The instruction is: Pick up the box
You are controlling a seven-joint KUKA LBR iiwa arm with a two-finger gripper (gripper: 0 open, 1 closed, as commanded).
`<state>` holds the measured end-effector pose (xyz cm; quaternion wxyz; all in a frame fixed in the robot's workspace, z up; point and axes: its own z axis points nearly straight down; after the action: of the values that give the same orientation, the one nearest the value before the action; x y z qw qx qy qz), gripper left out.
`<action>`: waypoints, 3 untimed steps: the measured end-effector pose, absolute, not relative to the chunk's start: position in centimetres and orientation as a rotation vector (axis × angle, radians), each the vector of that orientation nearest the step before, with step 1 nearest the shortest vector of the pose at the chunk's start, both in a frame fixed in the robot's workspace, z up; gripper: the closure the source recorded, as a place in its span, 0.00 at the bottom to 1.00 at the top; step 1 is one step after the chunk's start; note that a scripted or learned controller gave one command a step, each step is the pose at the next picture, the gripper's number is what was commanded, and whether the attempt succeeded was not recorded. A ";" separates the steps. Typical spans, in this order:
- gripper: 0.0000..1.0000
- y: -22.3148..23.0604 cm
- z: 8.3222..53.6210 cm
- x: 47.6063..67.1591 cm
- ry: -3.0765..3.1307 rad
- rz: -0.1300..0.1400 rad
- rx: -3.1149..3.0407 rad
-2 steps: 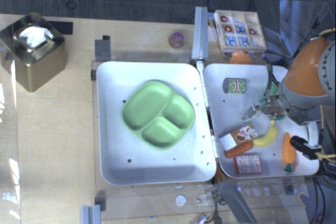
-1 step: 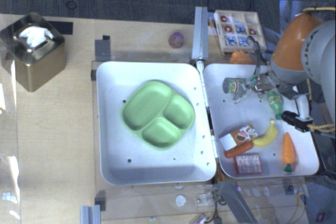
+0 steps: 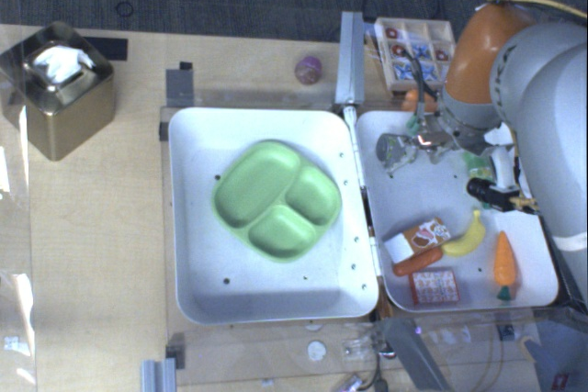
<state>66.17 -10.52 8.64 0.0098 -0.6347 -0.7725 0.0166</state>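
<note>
The jaws of the gripper [image 3: 393,151] hang in the upper left of the right bin [image 3: 367,197], near its back wall; I cannot tell from this view whether they are parted or closed, and nothing shows between them. The box [image 3: 434,286], a small red carton, lies flat at the front of that bin, well apart from the gripper. Between them lie a small carton [image 3: 418,239], a sausage [image 3: 418,262] and a banana [image 3: 467,237]; a carrot [image 3: 504,262] sits to the right of the box. The left bin [image 3: 184,289] holds a green tray [image 3: 277,199]. As I judge it, the pick has not begun: the arm has yet to travel to the front of the bin, descend over the box, close and lift.
</note>
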 end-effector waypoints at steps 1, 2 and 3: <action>0.00 -10.4 8.6 66.1 -2.368 0.055 -2.030; 0.00 -10.0 8.6 65.9 -2.225 0.067 -2.175; 1.00 -10.1 9.2 65.8 -2.223 0.077 -2.167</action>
<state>65.78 -10.07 9.18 0.0180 -0.6976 -0.7158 0.0249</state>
